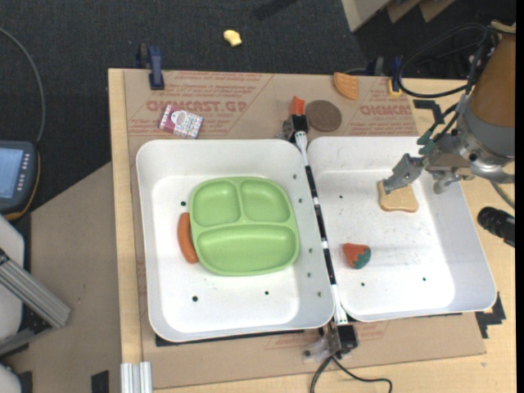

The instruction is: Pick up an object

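Note:
In the right bin (458,297), a tan slice of toy bread (398,201) lies near the back. My gripper (426,175) hangs just above and to the right of it, open, with its left finger (404,172) over the bread's top edge and nothing between the fingers. Toward the bin's front left lies a small red toy with a teal end (356,255). The left bin (164,301) holds a green divided plate (243,223), and an orange sausage-shaped toy (187,237) rests against the plate's left side.
A black hinge strip (318,219) separates the two bins. Behind them on the cardboard lie a brown disc (324,115), an orange wedge (346,85) and a small pink-and-white packet (180,121). A blue clamp (153,65) grips the back left edge.

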{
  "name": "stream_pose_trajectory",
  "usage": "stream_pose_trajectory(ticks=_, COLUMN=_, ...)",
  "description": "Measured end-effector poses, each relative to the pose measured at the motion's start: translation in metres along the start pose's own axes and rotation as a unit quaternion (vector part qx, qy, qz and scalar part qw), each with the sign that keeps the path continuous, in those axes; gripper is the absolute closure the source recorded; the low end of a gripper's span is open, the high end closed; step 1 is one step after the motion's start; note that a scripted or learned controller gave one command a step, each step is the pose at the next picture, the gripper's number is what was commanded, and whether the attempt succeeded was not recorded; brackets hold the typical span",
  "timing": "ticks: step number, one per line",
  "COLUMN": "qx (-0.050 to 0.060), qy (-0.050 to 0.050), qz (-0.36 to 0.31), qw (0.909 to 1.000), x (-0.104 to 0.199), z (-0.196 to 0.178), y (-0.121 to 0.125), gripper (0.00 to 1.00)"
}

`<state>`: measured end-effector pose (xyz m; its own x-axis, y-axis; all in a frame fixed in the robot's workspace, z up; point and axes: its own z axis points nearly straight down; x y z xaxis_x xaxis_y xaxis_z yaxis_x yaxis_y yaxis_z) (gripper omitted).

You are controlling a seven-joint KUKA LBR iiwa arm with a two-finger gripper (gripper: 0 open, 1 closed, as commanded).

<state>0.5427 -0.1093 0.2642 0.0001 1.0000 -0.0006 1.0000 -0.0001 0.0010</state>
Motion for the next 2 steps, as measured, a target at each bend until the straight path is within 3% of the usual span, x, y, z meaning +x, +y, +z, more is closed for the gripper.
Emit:
stream_pose_trajectory(ticks=1, qx=0.005, qy=0.0, qz=0.002, qw=1.0, x=-0.059, z=0.137, y=0.044, gripper=0.0)
stream_pose_trajectory(ticks=2, qx=-0.001, qy=-0.001, qz=-0.001, qw=1.0, x=-0.061, z=0.18, y=0.085, gripper=0.0)
